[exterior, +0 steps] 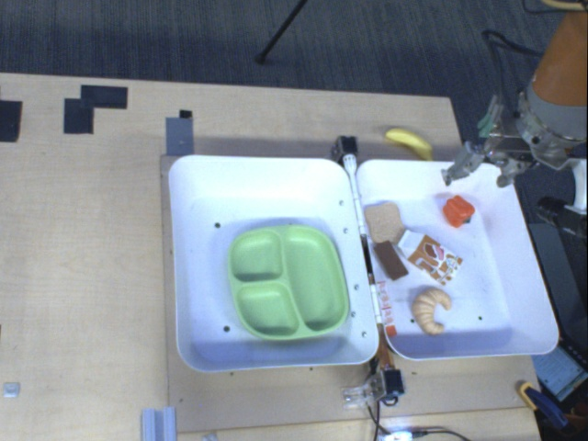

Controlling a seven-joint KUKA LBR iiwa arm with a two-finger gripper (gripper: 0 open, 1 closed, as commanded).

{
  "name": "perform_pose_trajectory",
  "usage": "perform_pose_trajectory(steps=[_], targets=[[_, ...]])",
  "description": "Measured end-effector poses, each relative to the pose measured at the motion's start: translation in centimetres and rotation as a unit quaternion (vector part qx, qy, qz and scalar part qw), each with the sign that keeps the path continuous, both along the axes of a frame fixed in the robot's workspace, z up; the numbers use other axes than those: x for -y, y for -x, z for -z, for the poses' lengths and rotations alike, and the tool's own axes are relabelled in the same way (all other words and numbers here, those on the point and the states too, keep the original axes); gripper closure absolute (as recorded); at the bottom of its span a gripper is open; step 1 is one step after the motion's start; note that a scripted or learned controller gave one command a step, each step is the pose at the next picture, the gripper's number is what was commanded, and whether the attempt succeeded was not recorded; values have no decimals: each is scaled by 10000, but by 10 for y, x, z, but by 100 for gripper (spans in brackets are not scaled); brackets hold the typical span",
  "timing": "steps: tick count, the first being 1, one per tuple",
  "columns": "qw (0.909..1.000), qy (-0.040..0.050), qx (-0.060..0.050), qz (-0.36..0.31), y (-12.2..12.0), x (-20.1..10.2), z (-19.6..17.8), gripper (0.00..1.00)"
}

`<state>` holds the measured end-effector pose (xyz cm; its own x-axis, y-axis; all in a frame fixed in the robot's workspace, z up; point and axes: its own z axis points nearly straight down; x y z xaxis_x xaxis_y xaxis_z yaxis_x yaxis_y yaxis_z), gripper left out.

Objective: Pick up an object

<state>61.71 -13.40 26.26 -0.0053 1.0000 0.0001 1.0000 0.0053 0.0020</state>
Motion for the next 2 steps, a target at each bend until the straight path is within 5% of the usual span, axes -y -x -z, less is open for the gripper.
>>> perform_pose_trajectory(steps=[1, 2], targets=[[10000, -3, -16, 15, 44, 8, 119, 0], [10000, 11, 90, 13, 54, 1, 149, 0]])
